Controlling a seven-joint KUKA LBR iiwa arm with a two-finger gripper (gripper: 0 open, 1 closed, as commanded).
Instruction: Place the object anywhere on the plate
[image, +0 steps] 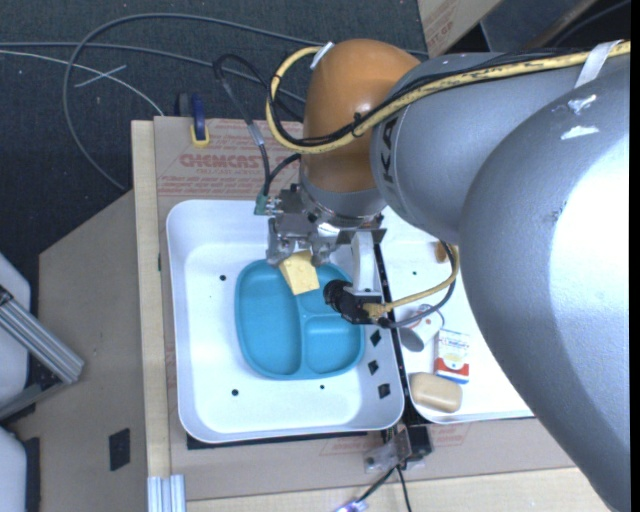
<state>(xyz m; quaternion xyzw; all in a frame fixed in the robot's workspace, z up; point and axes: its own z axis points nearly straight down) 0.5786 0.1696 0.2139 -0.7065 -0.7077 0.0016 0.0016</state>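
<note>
A blue divided plate (290, 325) lies in the left white bin (205, 310). My gripper (297, 262) hangs over the plate's far rim, under the orange wrist band. A small pale yellow block (299, 274) sits between its fingers, just above the plate's upper edge. The arm's grey body covers most of the right bin.
In the right bin (480, 405) lie a tan oval soap-like piece (437, 392) and a small white packet with red and blue print (453, 357). A black cable end (345, 300) hangs over the plate's right side. Cardboard lies under the bins.
</note>
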